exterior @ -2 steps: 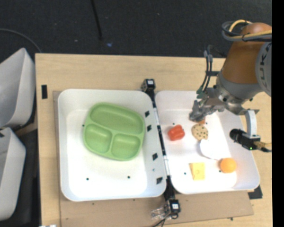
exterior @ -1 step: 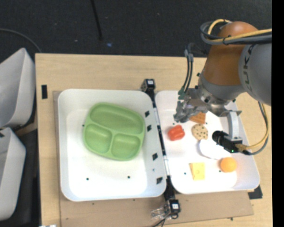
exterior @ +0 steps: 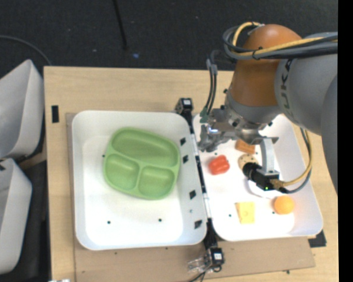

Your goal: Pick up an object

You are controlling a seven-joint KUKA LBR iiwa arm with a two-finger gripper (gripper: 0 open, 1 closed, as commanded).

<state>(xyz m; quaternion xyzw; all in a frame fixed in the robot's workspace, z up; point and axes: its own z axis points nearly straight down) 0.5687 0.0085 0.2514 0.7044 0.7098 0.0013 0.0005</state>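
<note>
Hovering over the right bin (exterior: 306, 216), the gripper (exterior: 210, 135) hung near the divider between the two bins, just up and left of a red object (exterior: 219, 165); whether it was spread or closed I could not tell (the wrist housing hid it from above); nothing showed as held; red object lay apart from the gripper, near the bin's left wall, likely the nearest candidate; a yellow block (exterior: 245, 211) sat lower in the same bin, an orange ball (exterior: 283, 205) beside it toward the right rim, both well apart from the gripper; left bin (exterior: 85, 216) carried a green divided tray (exterior: 142, 163) lying flat, probably too broad to pinch; judged the pick not yet made, approach stage
</note>
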